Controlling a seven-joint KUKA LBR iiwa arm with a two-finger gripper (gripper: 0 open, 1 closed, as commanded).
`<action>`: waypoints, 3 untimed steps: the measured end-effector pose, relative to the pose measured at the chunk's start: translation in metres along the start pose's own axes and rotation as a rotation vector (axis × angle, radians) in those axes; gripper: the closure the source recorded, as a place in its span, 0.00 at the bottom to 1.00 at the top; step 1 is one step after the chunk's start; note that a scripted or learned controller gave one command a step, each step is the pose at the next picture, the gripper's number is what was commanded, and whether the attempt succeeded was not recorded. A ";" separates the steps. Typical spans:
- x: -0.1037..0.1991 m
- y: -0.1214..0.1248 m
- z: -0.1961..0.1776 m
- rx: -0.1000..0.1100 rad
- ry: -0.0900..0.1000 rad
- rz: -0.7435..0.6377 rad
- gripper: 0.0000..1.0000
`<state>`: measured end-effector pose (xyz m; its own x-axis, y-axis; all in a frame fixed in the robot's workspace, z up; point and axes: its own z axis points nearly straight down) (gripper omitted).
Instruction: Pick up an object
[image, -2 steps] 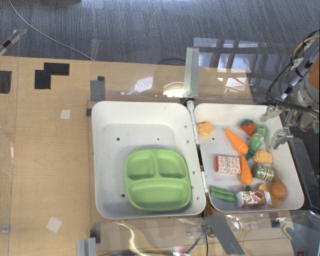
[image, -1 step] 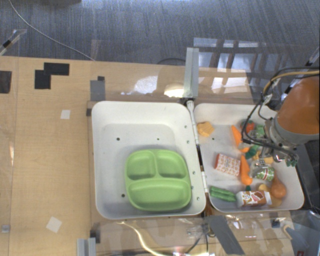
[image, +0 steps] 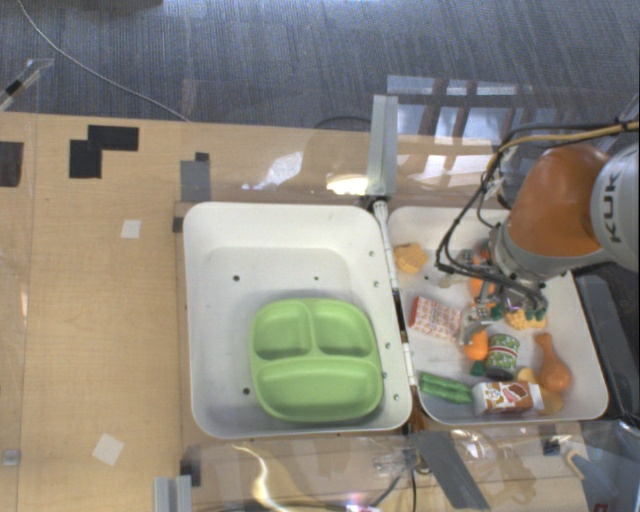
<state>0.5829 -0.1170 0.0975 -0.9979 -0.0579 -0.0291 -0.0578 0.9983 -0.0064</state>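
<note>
The grey arm (orange-banded) is bent down into the right shallow white bin; the gripper state cannot be told.

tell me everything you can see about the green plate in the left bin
The green plate is a light green tray that looks like moulded plastic, rounded at the corners, with three compartments: two small ones at the far side and one wide one at the near side. It lies flat on the floor of the left bin, toward the near right corner. Nothing rests in it.
</note>
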 end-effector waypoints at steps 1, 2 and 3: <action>0.005 -0.004 0.000 -0.001 -0.003 0.027 0.00; 0.023 -0.005 0.007 -0.003 0.013 0.012 0.00; 0.017 -0.004 -0.008 0.000 -0.005 0.006 1.00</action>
<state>0.5662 -0.1221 0.1051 -0.9980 -0.0525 -0.0345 -0.0523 0.9986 -0.0063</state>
